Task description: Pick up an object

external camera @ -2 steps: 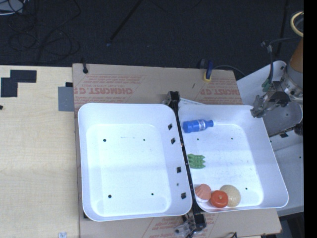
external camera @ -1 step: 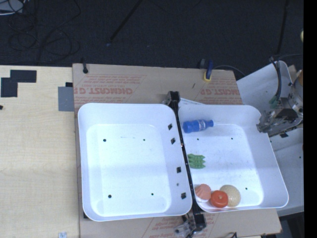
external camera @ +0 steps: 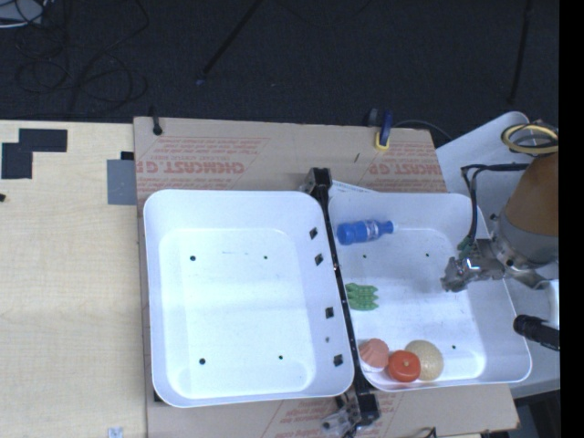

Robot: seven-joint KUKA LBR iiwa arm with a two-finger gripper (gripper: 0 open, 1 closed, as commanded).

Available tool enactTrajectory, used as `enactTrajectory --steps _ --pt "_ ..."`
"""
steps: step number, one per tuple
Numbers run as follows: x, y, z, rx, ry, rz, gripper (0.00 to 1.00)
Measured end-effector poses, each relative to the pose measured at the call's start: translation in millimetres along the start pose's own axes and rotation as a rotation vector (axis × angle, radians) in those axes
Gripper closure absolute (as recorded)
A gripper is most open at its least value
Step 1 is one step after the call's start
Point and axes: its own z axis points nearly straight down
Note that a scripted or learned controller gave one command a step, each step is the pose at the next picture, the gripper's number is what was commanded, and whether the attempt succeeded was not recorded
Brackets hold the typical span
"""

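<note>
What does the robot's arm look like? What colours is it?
The arm is chunky and rounded, with an orange band above a grey wrist. Its gripper is small, grey, shiny metal. Black cables loop beside it, and a yellow ring sits on top.

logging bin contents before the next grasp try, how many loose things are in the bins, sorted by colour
blue: 1, the blue bottle
green: 1, the green pea pod toy
red: 1, the red tomato-like piece
pink: 1, the pink round piece
tan: 1, the tan round piece
total: 5, all in the right bin
</note>
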Motion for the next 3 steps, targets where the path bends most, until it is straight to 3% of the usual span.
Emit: enactTrajectory --steps 1,2,3 --pt "-2 3 -8 -0.011 -0.004 0.002 0.00" --pt "-3 3 -18 -0.010 -0.003 0.004 1.00" --pt "-3 2 -17 -0.010 -0.003 0.006 0.00"
